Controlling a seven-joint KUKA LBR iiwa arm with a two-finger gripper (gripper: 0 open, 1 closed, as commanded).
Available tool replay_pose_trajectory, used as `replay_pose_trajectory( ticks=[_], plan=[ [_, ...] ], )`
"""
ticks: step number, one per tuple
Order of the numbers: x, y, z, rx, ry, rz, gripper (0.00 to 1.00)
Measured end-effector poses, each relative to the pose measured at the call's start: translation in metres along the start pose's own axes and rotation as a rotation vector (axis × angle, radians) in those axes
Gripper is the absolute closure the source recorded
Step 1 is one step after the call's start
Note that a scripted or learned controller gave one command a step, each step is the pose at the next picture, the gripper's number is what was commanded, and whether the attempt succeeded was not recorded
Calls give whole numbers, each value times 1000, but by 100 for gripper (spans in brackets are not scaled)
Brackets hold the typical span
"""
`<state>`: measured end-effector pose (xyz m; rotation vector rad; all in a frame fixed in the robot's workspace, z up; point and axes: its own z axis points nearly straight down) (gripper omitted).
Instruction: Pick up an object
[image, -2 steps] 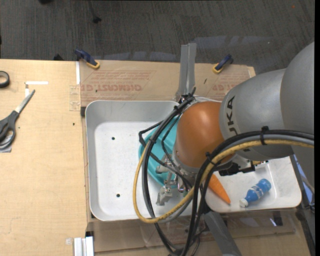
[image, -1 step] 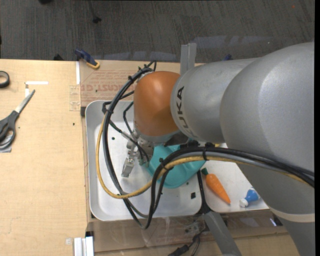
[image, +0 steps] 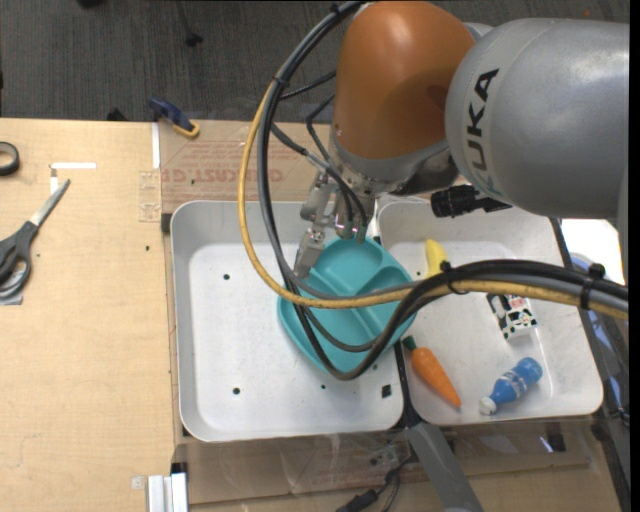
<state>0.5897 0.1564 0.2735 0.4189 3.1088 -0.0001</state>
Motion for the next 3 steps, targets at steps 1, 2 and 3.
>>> replay_pose_trajectory(
  ticks=[1, 2, 3],
  plan=[
    [61, 58, 151, 3, 4, 278, 0],
    [-15, 77, 0, 0, -1, 103, 0],
    [94, 12, 109, 2, 5, -61, 0]
  ],
)
